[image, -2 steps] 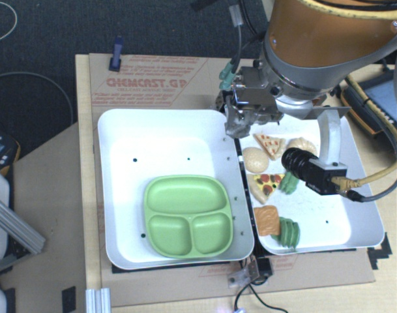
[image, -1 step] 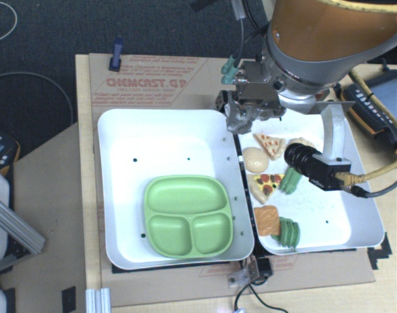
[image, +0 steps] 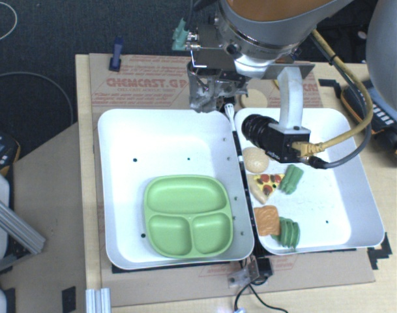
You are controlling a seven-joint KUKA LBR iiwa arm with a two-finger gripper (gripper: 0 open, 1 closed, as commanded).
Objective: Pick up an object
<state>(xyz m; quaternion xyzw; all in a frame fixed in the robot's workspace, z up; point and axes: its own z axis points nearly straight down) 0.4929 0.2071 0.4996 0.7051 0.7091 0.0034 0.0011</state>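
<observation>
The arm's orange band and grey wrist fill the top of the view, closest to the lens. Below hangs the gripper (image: 211, 100), over the back rim between the two bins; I cannot tell its state. Small food pieces (image: 268, 185) sit in the right bin (image: 341, 194), a green tray (image: 187, 215) in the left (image: 120, 175). Descending here risks hitting the rims.

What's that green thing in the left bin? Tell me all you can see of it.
It is a pale green tray, looking like smooth matte plastic, with rounded corners and three hollows: one wide hollow at the far side, two smaller at the near side. It lies flat, open side up, in the near right part of the left bin.
</observation>
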